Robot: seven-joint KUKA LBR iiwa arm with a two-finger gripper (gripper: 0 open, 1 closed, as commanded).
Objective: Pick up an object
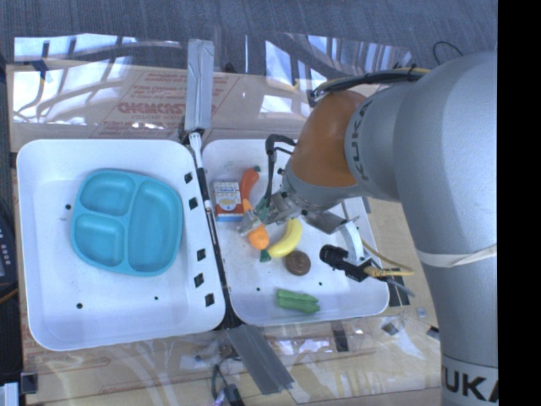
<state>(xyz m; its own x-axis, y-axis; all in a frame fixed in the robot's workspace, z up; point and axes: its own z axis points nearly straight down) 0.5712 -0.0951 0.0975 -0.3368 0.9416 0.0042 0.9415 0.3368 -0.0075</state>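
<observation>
Left bin (pixel 38 311): you see it holding a blue divided plate (pixel 127 222).
Behind the bins: you find a printed cardboard sheet (pixel 144 100) lying flat.

Readable on the grey arm (pixel 448 184): "KUKA" in part, once along the casing beside the orange band (pixel 325 146), once at the lower right as "KUK". Red print on the cardboard sheet (pixel 144 100) behind the bins, too blurred and glared to make out. Small carton (pixel 226 200) with a blue label, lettering too small to read.
</observation>
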